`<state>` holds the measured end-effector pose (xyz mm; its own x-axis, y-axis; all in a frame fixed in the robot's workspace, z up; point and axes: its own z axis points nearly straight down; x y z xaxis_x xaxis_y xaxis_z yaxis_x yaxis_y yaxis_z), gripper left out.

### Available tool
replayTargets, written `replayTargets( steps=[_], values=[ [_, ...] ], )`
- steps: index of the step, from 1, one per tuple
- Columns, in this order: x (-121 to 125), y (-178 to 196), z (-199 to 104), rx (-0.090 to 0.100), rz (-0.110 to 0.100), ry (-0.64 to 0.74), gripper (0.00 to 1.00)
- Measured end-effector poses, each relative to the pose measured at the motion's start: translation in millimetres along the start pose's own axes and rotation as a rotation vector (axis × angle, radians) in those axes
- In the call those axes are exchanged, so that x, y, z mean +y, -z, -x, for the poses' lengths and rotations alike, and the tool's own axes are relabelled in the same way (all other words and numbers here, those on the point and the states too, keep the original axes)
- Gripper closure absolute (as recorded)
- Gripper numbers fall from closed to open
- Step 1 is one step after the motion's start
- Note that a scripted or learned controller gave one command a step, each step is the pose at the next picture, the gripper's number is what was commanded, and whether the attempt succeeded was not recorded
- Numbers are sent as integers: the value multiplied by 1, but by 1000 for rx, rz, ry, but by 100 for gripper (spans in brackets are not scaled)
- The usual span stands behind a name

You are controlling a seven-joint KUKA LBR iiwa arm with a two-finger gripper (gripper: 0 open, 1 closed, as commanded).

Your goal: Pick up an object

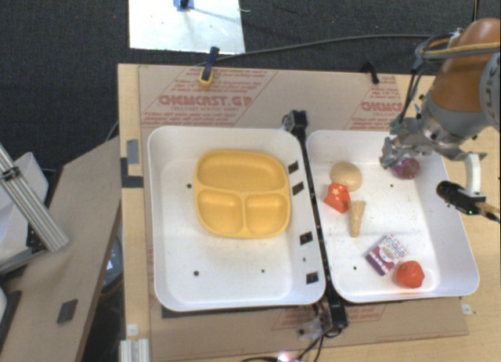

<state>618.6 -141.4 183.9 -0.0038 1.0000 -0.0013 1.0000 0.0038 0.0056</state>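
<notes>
We see the hand (401, 157) low at the far end of the right bin (450, 231), right over a roundish purple thing (407, 168) with no clear long axis, touching or nearly so, though we cannot tell how far it is open.

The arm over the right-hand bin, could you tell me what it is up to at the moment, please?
The grey arm's gripper is down at the far end of the right bin, directly over a small purplish object. Whether it has hold of it cannot be told. A beige ball, red block, cone, purple packet and red tomato-like piece lie nearby. The left bin holds a yellow divided plate.
</notes>
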Motion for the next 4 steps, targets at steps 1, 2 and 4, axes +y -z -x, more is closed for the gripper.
replayTargets(
  steps=[1,2,4],
  values=[
    [1,56,-10,0,1,2,100],
    [2,76,-10,1,-1,1,100],
    [-12,73,-116,2,-5,5,100]
  ],
)
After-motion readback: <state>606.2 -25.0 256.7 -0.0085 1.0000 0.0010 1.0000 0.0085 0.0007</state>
